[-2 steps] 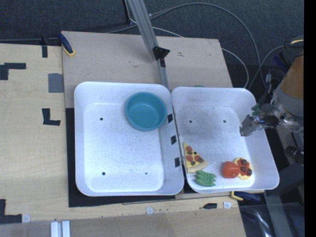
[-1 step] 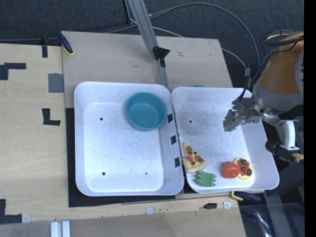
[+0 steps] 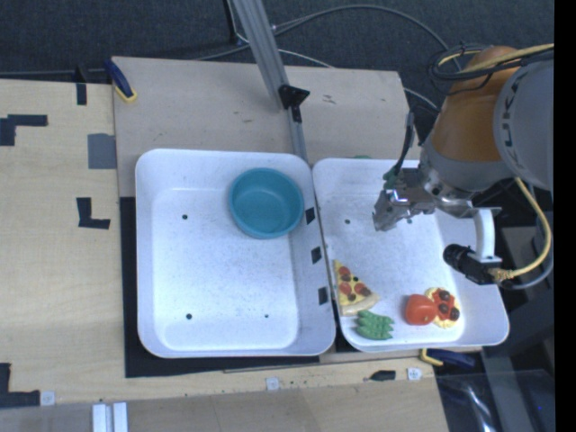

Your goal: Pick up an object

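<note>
The jaws' state I cannot tell, as the gripper (image 3: 389, 216) hangs over bare floor in the right bin (image 3: 409, 259), so it should travel toward the frame's lower right, centre over the red tomato piece (image 3: 419, 309), then descend squarely.

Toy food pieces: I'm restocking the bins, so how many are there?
3, all in the right bin's near end: pizza slice, green piece, red-and-yellow piece. The arm may hide others.

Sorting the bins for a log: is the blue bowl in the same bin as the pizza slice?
No. The blue bowl sits in the left bin, while the pizza slice lies in the right bin.
</note>
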`<action>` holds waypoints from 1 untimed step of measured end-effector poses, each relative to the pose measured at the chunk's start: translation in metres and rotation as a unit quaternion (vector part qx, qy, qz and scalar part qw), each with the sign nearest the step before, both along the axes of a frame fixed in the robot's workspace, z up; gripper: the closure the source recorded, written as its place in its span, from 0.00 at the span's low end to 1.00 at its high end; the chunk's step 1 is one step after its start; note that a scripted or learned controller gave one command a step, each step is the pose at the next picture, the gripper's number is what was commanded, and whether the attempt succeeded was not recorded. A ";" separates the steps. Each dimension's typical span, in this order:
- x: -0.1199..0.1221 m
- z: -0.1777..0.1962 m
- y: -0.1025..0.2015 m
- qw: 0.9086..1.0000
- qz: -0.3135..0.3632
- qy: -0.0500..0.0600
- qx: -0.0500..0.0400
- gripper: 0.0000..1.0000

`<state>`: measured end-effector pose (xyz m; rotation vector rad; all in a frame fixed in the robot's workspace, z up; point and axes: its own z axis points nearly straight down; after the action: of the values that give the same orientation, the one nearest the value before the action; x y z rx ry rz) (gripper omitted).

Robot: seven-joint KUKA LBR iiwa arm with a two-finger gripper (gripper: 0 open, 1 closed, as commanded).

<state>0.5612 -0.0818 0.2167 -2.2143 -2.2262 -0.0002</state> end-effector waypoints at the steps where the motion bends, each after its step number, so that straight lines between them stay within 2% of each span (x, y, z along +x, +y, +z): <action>1: 0.025 0.013 0.047 1.000 0.000 -0.001 0.000 1.00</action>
<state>0.5863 -0.0343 0.2295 -2.2158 -2.2269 -0.0017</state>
